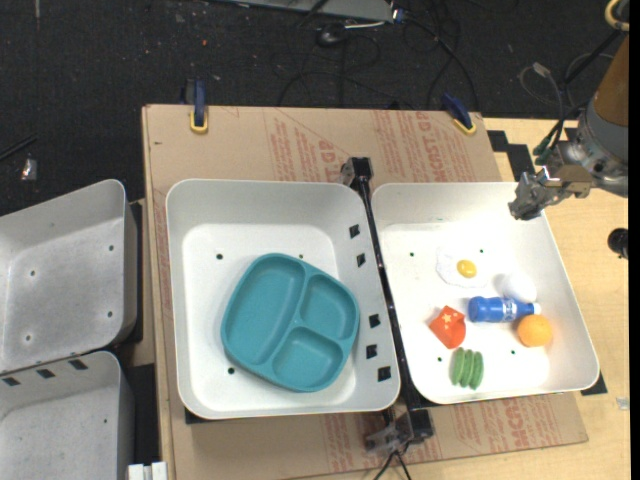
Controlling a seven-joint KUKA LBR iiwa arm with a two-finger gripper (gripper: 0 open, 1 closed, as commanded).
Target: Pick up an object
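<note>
the gripper [527,200] hangs at the far right rim of the right bin [420,368], over its upper right corner, with the grey arm [610,118] reaching in from the right edge. it is small and dark against the rim, and i cannot tell how it is set; nothing shows in its grasp and it touches none of the objects.

the candidates all lie below and a little left of it in this view, toward the near side of that bin. nearest is the fried egg toy [462,267], flat on the floor. just past it is the blue bottle [498,309], lying on its side with its long axis running left to right, white cap toward the orange ball [535,331]. the red block [449,326] sits just beside the bottle's base, and the green pea pod [466,367] nearest the front wall.

the left bin [190,268] has a teal divided plate [290,321], well apart from the gripper.
</note>
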